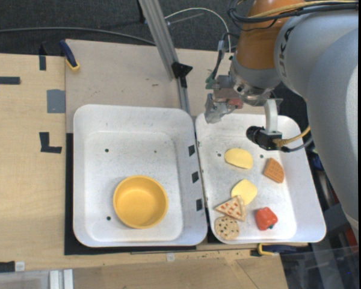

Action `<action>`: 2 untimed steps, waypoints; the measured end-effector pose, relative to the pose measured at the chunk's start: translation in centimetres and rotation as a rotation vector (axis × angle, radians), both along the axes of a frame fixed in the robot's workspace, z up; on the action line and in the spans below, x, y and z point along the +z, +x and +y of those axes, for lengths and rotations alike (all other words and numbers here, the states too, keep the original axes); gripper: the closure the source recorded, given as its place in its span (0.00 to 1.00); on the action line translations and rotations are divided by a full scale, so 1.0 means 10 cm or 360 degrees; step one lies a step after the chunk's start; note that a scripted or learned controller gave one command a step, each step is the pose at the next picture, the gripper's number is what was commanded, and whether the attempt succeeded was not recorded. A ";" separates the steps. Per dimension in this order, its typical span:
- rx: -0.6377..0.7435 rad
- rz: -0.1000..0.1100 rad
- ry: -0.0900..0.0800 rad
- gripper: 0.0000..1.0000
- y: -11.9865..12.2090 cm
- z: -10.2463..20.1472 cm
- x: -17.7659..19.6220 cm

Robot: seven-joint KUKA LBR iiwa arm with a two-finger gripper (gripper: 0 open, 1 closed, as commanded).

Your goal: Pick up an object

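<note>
Yellow bowl (pixel 140 201) in left bin (pixel 87 122)

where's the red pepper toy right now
The red pepper toy lies in the right bin, near its front right corner, just right of the pizza slice and the cookie, below the waffle piece.

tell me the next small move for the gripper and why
Probably shift the gripper toward the pale yellow oval toy food piece and lower over it. The gripper sits at the far edge of the right white bin, holding nothing, and that piece lies nearest with free space around it.
</note>
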State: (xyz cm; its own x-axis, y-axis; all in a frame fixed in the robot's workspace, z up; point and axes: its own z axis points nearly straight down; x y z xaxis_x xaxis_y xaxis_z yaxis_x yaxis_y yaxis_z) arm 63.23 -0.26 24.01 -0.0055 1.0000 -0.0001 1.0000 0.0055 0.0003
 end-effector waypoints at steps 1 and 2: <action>0.0001 0.0001 0.0002 1.00 0.14 0.50 0.02; 0.0001 0.0003 0.0001 1.00 0.40 1.02 -0.18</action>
